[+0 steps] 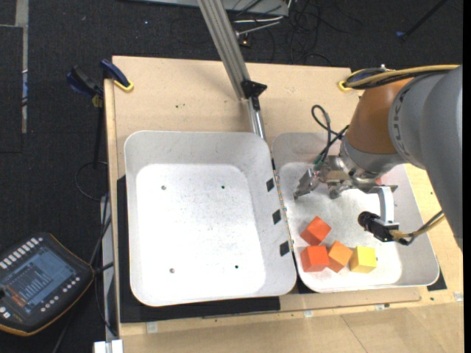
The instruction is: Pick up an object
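Note:
Four small blocks lie in the right bin (412, 274): an orange-red block (317, 230), a red-orange block (315, 257), an orange block (340, 256) and a yellow block (364, 259). The last three sit in a row near the bin's front edge. My gripper (318, 190) hangs over the back part of this bin, just behind the orange-red block. Its fingers (302, 191) are spread open with nothing between them.
The left bin (140, 197) lies beside the right one, and their rims meet at the middle. A metal pole (224, 39) slants in from the back, ending near the bins' shared rim. A black cable connector (374, 225) hangs off the wrist above the yellow block.

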`<state>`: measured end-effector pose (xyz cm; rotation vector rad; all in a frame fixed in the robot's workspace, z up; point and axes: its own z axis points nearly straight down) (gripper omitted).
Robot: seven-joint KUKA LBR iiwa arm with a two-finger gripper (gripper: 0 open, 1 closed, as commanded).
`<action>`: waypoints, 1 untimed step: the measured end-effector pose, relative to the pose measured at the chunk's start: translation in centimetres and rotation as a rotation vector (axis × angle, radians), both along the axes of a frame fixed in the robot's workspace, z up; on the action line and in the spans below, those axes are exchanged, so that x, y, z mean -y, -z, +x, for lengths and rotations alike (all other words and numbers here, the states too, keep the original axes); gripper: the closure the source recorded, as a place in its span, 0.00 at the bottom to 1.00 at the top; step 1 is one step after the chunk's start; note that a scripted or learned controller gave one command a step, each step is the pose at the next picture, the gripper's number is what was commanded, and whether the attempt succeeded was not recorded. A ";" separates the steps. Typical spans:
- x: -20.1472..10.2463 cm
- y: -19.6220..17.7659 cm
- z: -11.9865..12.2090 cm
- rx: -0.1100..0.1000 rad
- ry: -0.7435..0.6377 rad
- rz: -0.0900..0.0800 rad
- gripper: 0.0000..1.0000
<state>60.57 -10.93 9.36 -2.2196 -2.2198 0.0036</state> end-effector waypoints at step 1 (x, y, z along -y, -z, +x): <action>0.0 -1.2 0.1 0.005 0.001 -0.001 1.00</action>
